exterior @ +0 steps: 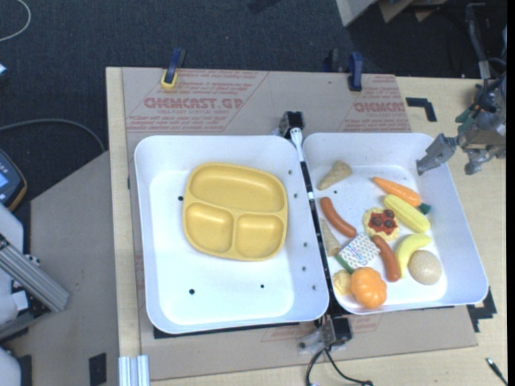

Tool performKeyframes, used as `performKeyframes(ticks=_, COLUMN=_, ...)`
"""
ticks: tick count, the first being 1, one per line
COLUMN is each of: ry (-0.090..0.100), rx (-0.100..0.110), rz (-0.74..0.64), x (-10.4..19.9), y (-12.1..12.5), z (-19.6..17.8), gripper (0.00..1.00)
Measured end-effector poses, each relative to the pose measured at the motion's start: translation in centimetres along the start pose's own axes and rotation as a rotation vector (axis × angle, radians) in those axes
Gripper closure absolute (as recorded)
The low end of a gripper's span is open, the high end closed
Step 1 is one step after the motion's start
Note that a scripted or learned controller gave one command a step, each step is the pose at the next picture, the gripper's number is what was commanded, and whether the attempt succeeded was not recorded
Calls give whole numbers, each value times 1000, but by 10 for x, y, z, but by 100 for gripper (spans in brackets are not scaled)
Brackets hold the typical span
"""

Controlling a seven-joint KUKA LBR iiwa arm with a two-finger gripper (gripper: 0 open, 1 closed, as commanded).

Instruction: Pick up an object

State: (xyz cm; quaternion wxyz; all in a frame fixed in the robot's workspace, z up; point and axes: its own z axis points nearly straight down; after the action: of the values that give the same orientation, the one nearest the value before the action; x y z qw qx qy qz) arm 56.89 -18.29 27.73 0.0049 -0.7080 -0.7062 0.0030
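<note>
The right bin (451, 215) holds several toy foods: a carrot (396, 189), a corn cob (406, 213), two sausages (338, 216) (388, 257), a small pizza piece (381, 223), a banana (410, 248), a potato (425, 267), an orange pumpkin (368, 287), a checked cracker (358, 252) and a beige bread piece (334, 174). My gripper (455, 158) hangs over that bin's far right rim, above and right of the carrot. It is open, its grey fingers (434, 153) spread with nothing between them.
The left bin (161, 240) holds a yellow divided plate (236, 211). A black divider strip (304, 191) runs between the bins. Clamps (354, 69) sit on the cardboard's far edge. Cables and equipment lie off the bench to the left.
</note>
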Motion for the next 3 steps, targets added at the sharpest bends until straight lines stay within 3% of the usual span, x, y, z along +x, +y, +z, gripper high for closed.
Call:
performKeyframes(ticks=1, ry=-3, rx=-10, rz=-2, x=0, y=2, z=-6, gripper=0)
performKeyframes(ticks=2, ry=-1, rx=-5, rz=-2, x=-1, y=-8, z=46, gripper=0)
performKeyframes(ticks=3, ry=0, rx=-4, rz=-3, x=1, y=-3, z=109, gripper=0)
